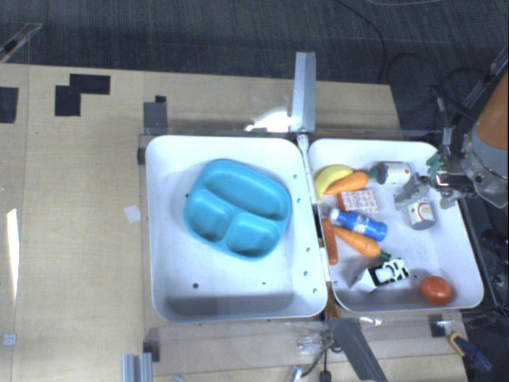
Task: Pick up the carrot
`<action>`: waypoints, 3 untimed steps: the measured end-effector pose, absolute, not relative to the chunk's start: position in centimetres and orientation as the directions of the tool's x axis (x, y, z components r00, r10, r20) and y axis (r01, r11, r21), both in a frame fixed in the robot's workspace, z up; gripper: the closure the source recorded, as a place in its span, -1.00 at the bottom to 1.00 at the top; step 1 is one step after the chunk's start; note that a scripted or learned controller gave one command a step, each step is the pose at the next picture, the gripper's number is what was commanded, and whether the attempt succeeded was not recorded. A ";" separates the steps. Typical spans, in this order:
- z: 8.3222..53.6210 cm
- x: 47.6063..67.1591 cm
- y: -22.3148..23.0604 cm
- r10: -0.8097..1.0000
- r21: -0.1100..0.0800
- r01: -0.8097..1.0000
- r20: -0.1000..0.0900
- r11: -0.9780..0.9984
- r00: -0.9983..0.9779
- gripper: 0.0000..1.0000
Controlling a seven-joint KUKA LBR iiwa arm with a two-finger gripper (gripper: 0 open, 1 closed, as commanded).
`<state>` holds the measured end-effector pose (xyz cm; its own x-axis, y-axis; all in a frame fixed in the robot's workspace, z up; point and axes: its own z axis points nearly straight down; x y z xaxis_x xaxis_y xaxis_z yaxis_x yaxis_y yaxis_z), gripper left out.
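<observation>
Hanging at the right rim of the right bin [475, 261], near its back corner: gripper [430, 186], above the grey-and-orange arm's entry side and well apart from any carrot. Impossible to say from this slant whether spread or pressed together; nothing visibly pinched.

Crowded into the right bin's left half, probably as a jumble meant to make picking hard: upper carrot [347, 183], leaning against a yellow banana [330, 175] at the back; lower carrot [358, 243], lying at a slant just in front of a blue bottle [359, 224] and touching it. Between the two carrots, a red-and-white box [362, 203]. Against the bin's left wall, a thin orange piece [329, 242], perhaps a third carrot, too narrow to tell.

Nearer the gripper: a small can [394, 172] and a white cup [420, 213], just below it. At the front, a tomato [436, 290] and a black-and-white toy [390, 274].

Resting in the left bin [167, 293], out of the way: a blue divided plate [237, 208].

Judged as not yet begun: needing travel leftward across the bin, with the lower carrot the more open target.
</observation>
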<state>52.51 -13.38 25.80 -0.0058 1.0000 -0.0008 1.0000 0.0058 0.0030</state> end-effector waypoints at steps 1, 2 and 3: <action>17.5 51.0 -8.3 0.997 0.003 0.997 -0.001 0.072 -0.072 -1.00; 29.6 48.9 -5.7 0.998 0.008 0.998 -0.001 0.064 -0.064 -1.00; 19.9 48.8 -6.6 0.967 0.004 0.967 -0.001 0.255 -0.255 -1.00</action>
<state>48.80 -6.62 19.88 -0.2553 0.9669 -0.0012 0.9668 0.2553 0.0037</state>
